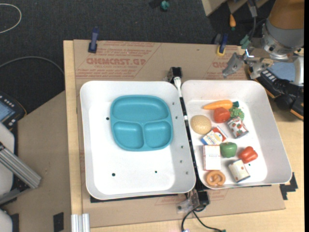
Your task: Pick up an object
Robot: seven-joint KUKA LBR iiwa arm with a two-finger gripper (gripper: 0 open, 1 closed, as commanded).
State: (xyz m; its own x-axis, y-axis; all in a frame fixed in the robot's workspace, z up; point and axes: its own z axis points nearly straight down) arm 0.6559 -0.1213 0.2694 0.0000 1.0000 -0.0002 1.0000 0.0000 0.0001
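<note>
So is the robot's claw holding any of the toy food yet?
No, nothing is held. The gripper hangs above the top edge of the right bin, and all the toy food, like the carrot, lies in the bin.

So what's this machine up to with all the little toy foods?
A robot arm is meant to pick up one object. Its tool hangs above the far edge of the right bin, touching nothing. The toy foods, such as the carrot, lie in that bin; a teal divided plate sits in the left bin.
</note>
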